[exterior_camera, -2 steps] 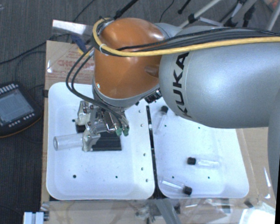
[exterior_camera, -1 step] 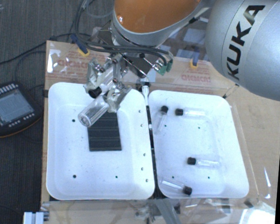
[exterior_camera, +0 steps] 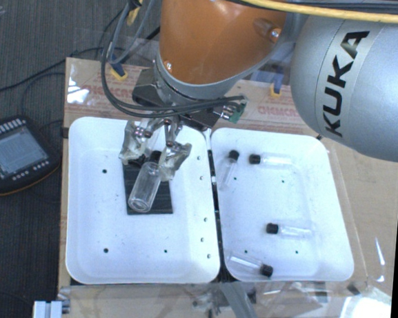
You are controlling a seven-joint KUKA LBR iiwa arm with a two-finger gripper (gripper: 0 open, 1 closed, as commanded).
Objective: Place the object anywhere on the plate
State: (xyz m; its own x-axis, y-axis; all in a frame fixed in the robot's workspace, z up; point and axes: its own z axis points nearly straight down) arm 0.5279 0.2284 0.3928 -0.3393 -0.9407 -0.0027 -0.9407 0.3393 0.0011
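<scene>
At the far left I see a handheld controller (exterior_camera: 11, 156) on the dark floor beside the bench. In the left bin (exterior_camera: 87, 249) a clear vial (exterior_camera: 145, 186) lies on the black plate (exterior_camera: 159, 203). My gripper (exterior_camera: 155, 151) hangs over the vial's far end, fingers spread either side, not clamping it. The right bin (exterior_camera: 332, 222) holds four small clear vials with black caps (exterior_camera: 272, 228), scattered apart.

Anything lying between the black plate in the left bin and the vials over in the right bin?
In the camera view, bare white floor of the left bin, then the two bins' adjoining rims, separate the black plate from the capped vials. Nothing else lies there.
</scene>
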